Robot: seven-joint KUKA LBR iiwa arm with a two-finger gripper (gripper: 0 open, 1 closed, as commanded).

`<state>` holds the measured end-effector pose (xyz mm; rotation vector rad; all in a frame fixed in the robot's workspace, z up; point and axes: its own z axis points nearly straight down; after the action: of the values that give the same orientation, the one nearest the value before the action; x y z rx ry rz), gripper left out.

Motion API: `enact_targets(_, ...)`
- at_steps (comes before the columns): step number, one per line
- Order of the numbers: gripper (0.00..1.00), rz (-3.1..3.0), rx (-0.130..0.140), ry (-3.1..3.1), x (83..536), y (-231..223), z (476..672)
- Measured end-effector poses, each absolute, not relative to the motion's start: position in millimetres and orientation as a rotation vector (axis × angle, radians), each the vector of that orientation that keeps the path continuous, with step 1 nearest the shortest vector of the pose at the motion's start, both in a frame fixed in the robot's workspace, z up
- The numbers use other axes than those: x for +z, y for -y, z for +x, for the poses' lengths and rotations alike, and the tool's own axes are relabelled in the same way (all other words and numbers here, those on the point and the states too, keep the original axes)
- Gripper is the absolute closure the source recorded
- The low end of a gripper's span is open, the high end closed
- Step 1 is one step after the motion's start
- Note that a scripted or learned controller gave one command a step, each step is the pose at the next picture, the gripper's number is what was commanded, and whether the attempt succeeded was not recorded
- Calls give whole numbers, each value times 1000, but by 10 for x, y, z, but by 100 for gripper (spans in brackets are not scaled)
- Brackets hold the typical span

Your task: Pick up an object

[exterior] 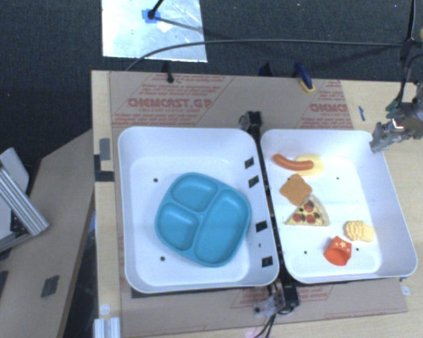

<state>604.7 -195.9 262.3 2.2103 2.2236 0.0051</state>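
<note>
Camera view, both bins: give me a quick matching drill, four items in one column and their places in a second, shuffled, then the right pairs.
Items:
1. blue divided plate
2. hot dog
3. pizza slice
4. red piece

Places:
A. right bin, near front edge
B. left bin, middle
C. right bin, far left part, beside a pale yellow piece
D. right bin, middle, just in front of the brown cracker

Pairs: 1-B, 2-C, 3-D, 4-A

The gripper sits over the right bin's far right corner, away from all four.
</note>
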Motion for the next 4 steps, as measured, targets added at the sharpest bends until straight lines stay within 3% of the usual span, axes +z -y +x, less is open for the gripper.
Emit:
enact_targets(1,100,2209,4,-2232,2596,1456,6124)
enact_targets(3,100,2209,5,-2233,2514,364,6093)
enact_targets(4,100,2210,3,-2233,2540,-124,5980)
